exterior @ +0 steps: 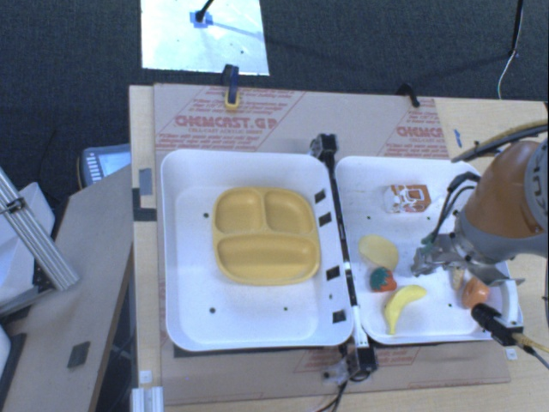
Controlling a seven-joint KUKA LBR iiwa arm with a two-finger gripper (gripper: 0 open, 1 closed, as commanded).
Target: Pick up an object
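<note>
Down in the right-hand white bin (429,172) the arm (508,200) reaches in from the right, orange band above the wrist, and its end effector (426,260) hangs low over the bin floor, just right of the pale yellow lemon-like piece (378,251). Whether it is spread or pressed together, I cannot tell from up here; nothing shows between its tips.

Take the toy banana (401,305) as the landmark. It lies flat near the front wall of that bin, its long axis on a diagonal: the thicker end points up and to the right, the tapered end down and to the left toward the bin's front corner. Just above its left half sits a small red-and-green toy fruit (381,278), close beside it, and above that the pale yellow piece. The end effector is above and to the right of the banana, apart from it. Further right of the banana, tucked against the arm, is an orange rounded toy (474,292). Well above it, near the back of the bin, lies an orange-and-white packet (406,198).

Left of the banana, past the black divider (335,230), the other white bin (184,256) carries a yellow three-compartment tray (263,235) sitting flat. Both bins rest on the table (283,114).
</note>
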